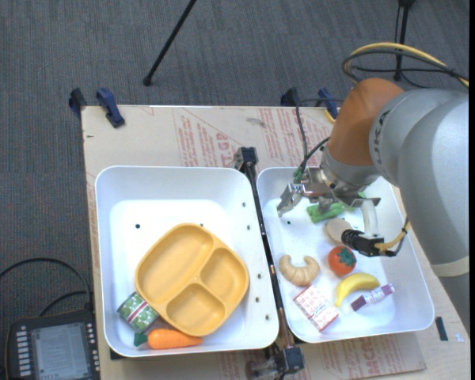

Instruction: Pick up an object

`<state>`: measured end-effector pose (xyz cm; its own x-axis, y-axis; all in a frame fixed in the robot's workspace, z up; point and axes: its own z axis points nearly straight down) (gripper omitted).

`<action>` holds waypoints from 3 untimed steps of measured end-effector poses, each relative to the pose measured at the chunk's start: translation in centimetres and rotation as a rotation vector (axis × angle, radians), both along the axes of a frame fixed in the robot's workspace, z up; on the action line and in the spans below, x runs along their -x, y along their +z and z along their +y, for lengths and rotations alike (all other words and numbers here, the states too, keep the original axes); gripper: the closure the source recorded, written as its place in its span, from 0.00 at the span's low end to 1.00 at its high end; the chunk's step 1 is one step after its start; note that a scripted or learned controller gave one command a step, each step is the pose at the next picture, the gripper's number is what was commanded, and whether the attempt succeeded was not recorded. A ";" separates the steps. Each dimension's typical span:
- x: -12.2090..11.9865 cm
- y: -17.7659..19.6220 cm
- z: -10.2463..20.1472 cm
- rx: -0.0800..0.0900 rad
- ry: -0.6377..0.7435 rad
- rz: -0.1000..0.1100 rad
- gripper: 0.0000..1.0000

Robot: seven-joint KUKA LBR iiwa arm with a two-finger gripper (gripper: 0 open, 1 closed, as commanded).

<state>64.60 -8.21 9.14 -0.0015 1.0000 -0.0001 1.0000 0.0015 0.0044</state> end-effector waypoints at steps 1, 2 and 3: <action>7.4 -0.4 -0.3 -0.001 -0.003 0.008 0.00; 7.4 0.6 -0.3 -0.002 -0.006 0.007 1.00; 7.4 0.6 -0.3 -0.002 -0.006 0.007 0.00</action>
<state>57.21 -8.49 9.75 0.0049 1.0000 0.0024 1.0000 -0.0049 -0.0031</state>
